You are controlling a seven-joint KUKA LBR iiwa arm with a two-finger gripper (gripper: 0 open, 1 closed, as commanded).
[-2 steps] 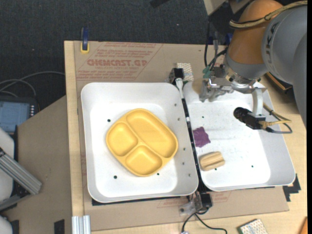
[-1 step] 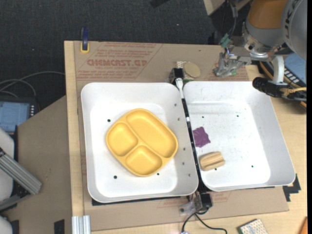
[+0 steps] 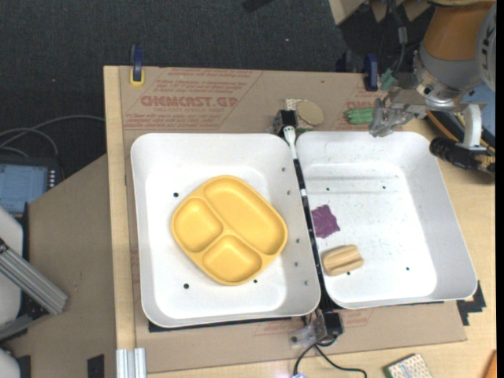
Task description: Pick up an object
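While our gripper hangs over the far edge of the right bin, we cannot tell how its jaws stand, and we judge the approach not yet begun. The tan block and purple piece lie near that bin's left wall; next we must descend there. Our arm stands upright at the far right corner.
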